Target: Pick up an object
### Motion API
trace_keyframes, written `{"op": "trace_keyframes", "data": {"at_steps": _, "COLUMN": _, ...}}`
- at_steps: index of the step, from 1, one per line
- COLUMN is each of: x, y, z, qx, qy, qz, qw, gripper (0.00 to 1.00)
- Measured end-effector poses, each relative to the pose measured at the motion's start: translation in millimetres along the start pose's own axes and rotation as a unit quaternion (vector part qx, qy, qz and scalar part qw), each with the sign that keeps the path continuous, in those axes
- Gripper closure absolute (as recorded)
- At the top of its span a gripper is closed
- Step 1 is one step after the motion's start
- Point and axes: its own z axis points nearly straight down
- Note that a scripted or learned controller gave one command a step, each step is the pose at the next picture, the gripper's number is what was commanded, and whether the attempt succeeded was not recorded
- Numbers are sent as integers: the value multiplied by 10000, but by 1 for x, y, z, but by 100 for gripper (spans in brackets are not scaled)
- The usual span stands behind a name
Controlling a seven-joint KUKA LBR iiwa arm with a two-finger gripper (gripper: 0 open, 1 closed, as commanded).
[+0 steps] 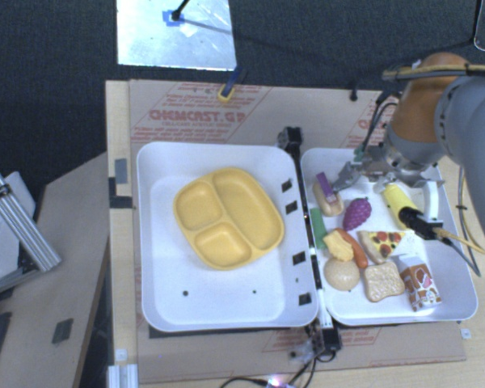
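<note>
The pincer (347,175) hangs over the upper left part of the right bin (456,299), in the right half of the frame. It is low above the white floor of the bin. If it is spread or pressed together I cannot tell, and nothing is seen pinched in it. The grey arm (471,120) with its orange band (424,99) comes in from the upper right.

Nearest to the pincer is a tan bun with a purple strip (327,194). It lies just below and left of the pincer, very close, but whether they touch cannot be told. A purple bunch of grapes (356,213) lies just below the pincer, a little to the right of the bun.

Further down the frame are a yellow cheese block (337,243) and an orange carrot (358,251), side by side. A pizza slice (381,242) lies to their right. Below these are a round tan ball (342,274), a slice of toast (382,281) and a small milk carton (419,286), near the lower edge of the bin. A green stick (317,225) lies along the left wall of this bin.

The left bin (163,285) holds a yellow divided plate (228,217), well apart from the pincer. Both bins stand on the counter (71,241).
</note>
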Motion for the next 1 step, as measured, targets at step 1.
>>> {"op": "trace_keyframes", "data": {"at_steps": 1, "x": 1, "y": 1, "z": -11, "qx": -16, "qy": 14, "qz": 3, "qw": 10000, "gripper": 100}}
